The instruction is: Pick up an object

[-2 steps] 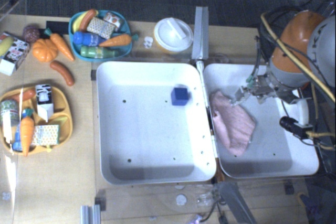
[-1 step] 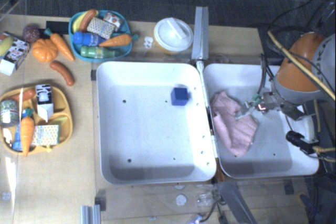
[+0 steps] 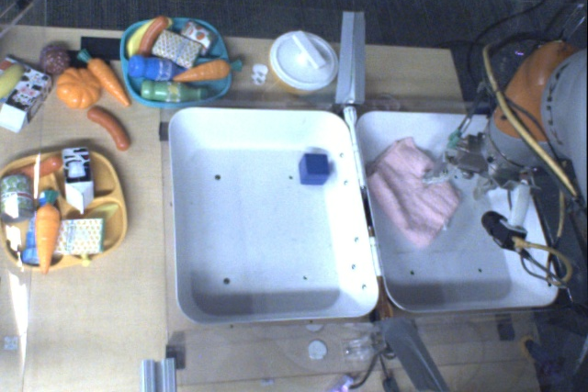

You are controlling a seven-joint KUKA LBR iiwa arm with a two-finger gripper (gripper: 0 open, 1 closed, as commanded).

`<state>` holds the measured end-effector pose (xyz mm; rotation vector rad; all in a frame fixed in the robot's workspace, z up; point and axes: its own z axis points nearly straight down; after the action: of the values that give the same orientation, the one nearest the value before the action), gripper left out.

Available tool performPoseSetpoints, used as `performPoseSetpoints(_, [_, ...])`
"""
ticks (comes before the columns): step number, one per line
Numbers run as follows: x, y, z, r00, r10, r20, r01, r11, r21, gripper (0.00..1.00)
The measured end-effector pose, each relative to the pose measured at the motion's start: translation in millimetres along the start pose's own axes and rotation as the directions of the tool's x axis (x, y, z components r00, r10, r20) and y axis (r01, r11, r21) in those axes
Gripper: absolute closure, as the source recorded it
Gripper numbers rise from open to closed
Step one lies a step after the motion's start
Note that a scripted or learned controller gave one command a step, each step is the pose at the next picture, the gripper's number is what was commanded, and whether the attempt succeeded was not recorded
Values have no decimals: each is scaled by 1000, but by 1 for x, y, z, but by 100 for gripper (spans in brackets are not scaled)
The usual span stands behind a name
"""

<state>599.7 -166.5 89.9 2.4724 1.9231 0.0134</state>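
A small blue cube lies in the left bin, toward its upper right. A crumpled pink cloth rests in the left half of the right bin. My gripper comes in from the right and sits low at the cloth's upper right edge, touching or just above it. The grey arm with its orange band rises behind it, and cables hang around the wrist.
A white lidded bowl stands behind the bins. On the bench to the left sit a blue bowl of toy food, a yellow plate of toy food, and a loose toy pumpkin, carrot and sausage.
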Motion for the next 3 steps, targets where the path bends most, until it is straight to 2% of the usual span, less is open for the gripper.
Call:
performPoseSetpoints(1, [19,-10,-1,985,-170,2,170,985,-3,0])
performPoseSetpoints(2, [13,-38,-61,996,-90,0,90,996,9,0])
performPoseSetpoints(3, [15,-50,-1,929,-371,-1,371,929,-1,0])
